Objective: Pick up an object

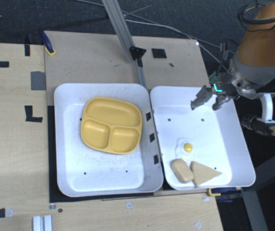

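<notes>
Tan bench (pixel 99 57), two white bins side by side. Left bin (pixel 63 129): yellow divided plate (pixel 111 125) at centre. Right bin (pixel 236 143): fried egg (pixel 185 148), bread roll (pixel 181 170), tan wedge (pixel 205 172) clustered at 6 o'clock. Gripper (pixel 208 100) at 12 o'clock of right bin, jaws spread, nothing between, well apart from food.

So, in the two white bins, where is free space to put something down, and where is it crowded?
Left bin: a bare strip runs along the front below the yellow divided plate, which takes up the middle. Right bin: the middle is bare, between the gripper at the back and the toy fried egg. Its front is crowded: egg, bread roll and tan wedge lie close together.
</notes>
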{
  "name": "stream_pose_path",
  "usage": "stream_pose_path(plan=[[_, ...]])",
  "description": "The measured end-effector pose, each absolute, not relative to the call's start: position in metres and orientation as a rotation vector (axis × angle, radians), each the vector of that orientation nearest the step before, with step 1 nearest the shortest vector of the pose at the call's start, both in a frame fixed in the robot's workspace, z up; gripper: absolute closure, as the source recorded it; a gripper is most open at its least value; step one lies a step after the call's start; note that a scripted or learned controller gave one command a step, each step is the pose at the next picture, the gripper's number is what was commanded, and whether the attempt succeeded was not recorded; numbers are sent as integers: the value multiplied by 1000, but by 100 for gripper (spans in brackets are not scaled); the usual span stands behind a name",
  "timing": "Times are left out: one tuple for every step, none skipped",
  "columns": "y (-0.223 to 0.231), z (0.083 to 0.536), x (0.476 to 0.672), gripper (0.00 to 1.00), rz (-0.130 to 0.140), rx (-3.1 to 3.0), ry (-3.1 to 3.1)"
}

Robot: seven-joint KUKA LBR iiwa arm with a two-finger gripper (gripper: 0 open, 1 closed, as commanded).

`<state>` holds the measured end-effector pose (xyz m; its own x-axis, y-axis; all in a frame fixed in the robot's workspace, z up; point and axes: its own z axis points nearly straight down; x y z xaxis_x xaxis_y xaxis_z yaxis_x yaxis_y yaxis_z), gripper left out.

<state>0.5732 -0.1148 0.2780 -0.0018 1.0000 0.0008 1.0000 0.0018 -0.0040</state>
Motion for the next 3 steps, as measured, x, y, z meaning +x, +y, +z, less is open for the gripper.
stream_pose_path(plan=[[-115, 279, 574, 0, 1, -2218, -2223], [-107, 233, 575, 0, 6, -2218, -2220], [-106, 170, 567, 0, 9, -2216, -2218]])
